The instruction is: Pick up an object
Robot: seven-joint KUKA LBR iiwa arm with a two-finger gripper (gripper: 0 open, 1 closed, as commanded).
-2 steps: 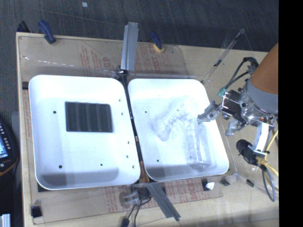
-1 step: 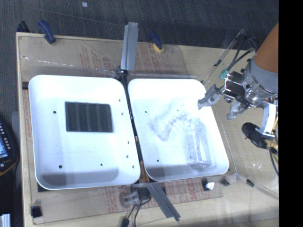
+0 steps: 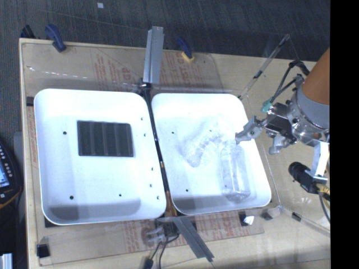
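Note:
A dark grey ribbed rectangular pad (image 3: 105,138) lies flat in the left bin (image 3: 50,195). In the right bin (image 3: 168,116) a clear plastic bottle (image 3: 233,172) lies near the right wall. A crumpled clear plastic piece (image 3: 201,142) sits just left of it, near the bin's middle. My gripper (image 3: 261,140) hangs over the right bin's right rim, above and to the right of the bottle. Its fingers are spread, one fingertip (image 3: 245,133) reaching over the bin, and nothing is between them.
A grey metal bar (image 3: 153,55) stands at the back between the bins. Blue clamps (image 3: 56,38) grip the board's far edge. A clear rod (image 3: 269,58) slants near the arm at the back right. A black device (image 3: 7,172) sits at the left edge.

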